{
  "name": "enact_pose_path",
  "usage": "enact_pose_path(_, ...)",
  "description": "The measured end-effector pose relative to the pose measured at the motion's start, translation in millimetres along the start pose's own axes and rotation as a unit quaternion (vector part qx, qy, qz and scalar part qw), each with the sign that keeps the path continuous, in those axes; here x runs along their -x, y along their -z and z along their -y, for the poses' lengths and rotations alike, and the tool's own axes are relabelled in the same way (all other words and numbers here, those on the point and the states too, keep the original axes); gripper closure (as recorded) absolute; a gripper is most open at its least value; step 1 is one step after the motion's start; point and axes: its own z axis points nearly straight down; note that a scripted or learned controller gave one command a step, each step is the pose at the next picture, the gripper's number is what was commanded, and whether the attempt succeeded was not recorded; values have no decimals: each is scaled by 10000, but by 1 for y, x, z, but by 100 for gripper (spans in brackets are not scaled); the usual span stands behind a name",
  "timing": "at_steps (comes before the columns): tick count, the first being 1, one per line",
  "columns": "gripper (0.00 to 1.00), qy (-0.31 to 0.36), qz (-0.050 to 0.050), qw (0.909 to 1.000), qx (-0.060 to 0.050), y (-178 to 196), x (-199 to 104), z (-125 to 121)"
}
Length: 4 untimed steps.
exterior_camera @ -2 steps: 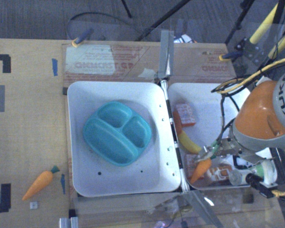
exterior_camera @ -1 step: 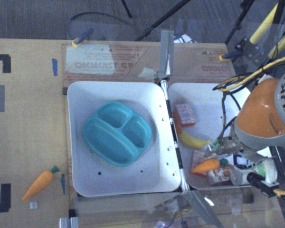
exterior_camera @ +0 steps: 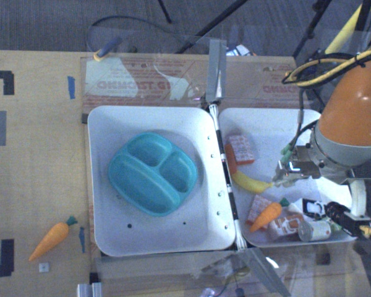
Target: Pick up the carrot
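Note:
A small orange carrot [exterior_camera: 267,216] with a green top lies in the right bin [exterior_camera: 269,119], near its front edge, tilted with its tip toward the lower left. My gripper [exterior_camera: 283,173] hangs over the same bin, a little above and to the right of the carrot, close to the right end of a yellow banana [exterior_camera: 250,182]. Nothing shows in the gripper's grasp. A second carrot [exterior_camera: 50,240] lies on the bench outside the bins, at the far lower left.
A teal divided plate [exterior_camera: 153,172] sits in the left bin [exterior_camera: 111,125]. A red and white packet [exterior_camera: 241,149], a pink packet [exterior_camera: 257,206] and several small packages [exterior_camera: 306,224] crowd the right bin around the carrot. The arm's orange band [exterior_camera: 352,113] looms at right.

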Motion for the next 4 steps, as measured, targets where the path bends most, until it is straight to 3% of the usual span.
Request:
enact_pose_path(1,0,2,0,10000,-1,0,0,0)
enact_pose_path(2,0,920,-8,9958,-3,-88,57,3)
enact_pose_path(3,0,1059,-2,9944,7,-61,60,-22)
enact_pose_path(4,0,2694,2,9630,84,-138,46,-3)
